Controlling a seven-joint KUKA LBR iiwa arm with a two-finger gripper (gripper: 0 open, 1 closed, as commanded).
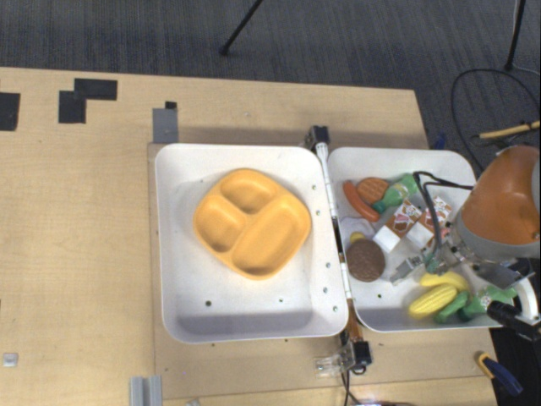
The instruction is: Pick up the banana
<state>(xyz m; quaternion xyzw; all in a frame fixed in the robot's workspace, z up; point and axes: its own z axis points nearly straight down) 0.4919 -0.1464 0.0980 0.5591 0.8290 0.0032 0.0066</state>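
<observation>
I see the curved yellow plastic banana (436, 297) crowded against the shallow white right bin's (397, 320) front wall, partly hidden under the metal two-finger gripper (433, 259); I cannot tell its state.

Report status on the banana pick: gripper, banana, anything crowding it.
Gripper low in right bin, just above the banana; grip unconfirmed. Banana lying in bin, near front wall. Crowded: corn against it, brown disc nearby.

The right bin (365, 315) is crowded: a brown disc (366, 260), a carrot (360, 200), small boxes (406, 220) and corn (433, 300) lie close together. The left bin (177, 311) has open floor around a yellow divided plate (252, 222).
</observation>
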